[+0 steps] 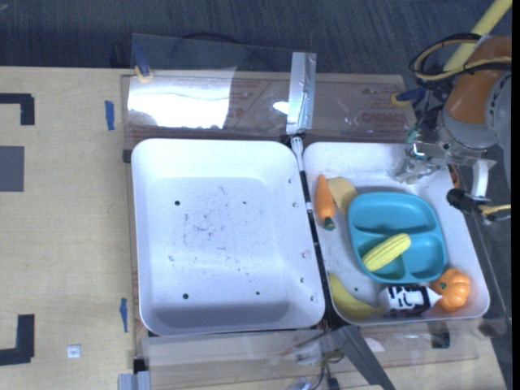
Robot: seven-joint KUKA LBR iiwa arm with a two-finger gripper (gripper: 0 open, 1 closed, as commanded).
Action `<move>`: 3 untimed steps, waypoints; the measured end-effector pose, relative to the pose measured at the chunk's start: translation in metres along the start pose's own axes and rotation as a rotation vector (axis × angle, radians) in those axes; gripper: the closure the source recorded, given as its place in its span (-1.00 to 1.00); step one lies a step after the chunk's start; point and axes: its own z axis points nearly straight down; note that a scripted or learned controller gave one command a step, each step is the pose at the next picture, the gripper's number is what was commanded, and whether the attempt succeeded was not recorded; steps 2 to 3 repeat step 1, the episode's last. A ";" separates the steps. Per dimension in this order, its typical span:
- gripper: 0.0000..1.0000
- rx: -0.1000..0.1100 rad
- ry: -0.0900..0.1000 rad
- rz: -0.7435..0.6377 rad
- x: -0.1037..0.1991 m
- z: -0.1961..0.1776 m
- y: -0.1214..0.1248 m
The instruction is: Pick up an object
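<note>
Camera view, near edge first: you have two white bins on the bench, and the right bin (479, 295) carries all the candidate objects. Along its near rim lie a yellow banana-like piece (351, 296), a small black-and-white item (409, 297) and an orange pumpkin toy (452, 288), the last two touching or nearly touching. Just beyond them sits a blue divided tray (422, 218) with a yellow corn cob (387, 250) lying in it, its long axis running from near-left to far-right. At the tray's left edge an orange carrot (325, 201) lies with its long axis roughly front to back, close to the divider between the bins; a pale yellow piece (344, 190) rests just beside it. The left bin (162, 161) shows only scuffs and marks.

Farthest back, the gripper (416, 162) hangs over the right bin's far right corner, at the rim. Blur and cabling mask its tip, so you cannot tell whether it is spread or closed; nothing is visibly held.

Judgement for your next move: every object lies nearer the camera than the gripper and mostly to its left. The tray and corn are the closest targets, just in front of it; the carrot is further left; the pumpkin sits at the near rim, well apart. No pick is yet made.
</note>
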 end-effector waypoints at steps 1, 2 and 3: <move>1.00 0.002 0.000 -0.141 -0.003 0.011 -0.011; 1.00 0.002 0.000 -0.141 -0.003 0.011 -0.011; 1.00 0.002 0.000 -0.141 -0.003 0.011 -0.011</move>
